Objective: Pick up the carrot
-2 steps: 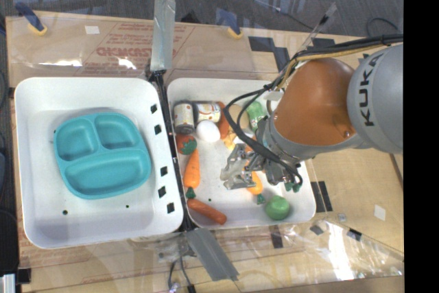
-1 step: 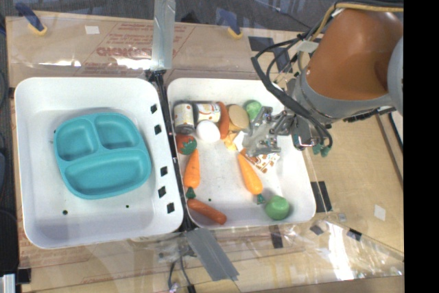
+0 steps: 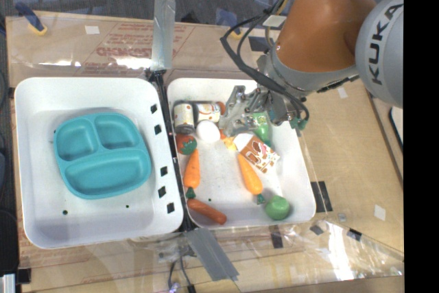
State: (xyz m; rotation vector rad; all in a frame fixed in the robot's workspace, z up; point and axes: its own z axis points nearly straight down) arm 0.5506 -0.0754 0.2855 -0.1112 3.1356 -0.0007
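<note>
The gripper (image 3: 236,114) hangs low in the right bin (image 3: 302,175), and I cannot tell its state. The carrot (image 3: 192,169) lies near the left wall, not yet picked; the gripper must move there.

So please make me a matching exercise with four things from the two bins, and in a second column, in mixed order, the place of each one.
Things:
1. teal divided plate
2. green ball
3. tin can
4. white egg

Places:
A. right bin, near corner on the arm's side
B. left bin, lying flat
C. right bin, just right of the tin can
D. right bin, far end beside the divider between the bins

Pairs: 1-B, 2-A, 3-D, 4-C
</note>
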